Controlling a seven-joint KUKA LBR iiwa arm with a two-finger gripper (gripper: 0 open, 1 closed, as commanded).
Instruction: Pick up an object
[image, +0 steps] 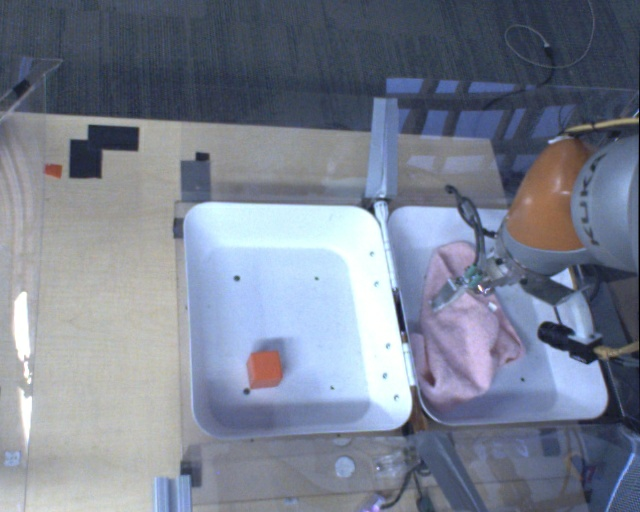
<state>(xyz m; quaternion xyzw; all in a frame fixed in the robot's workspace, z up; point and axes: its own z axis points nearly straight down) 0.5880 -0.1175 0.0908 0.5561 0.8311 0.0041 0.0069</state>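
Gripper (458, 287) low over the pink cloth (462, 335) in the right bin (585, 400) — tips on the cloth's top edge, hard to tell if open or closed. Best to pinch a thick fold and lift slow, so the soft cloth does not slip. Orange block (265, 369) alone in the left bin (210, 300), well apart — nothing in the way but the bin wall.

A block (265, 369) lies in the left bin (215, 300); a cloth (460, 335) in the right bin (560, 395).
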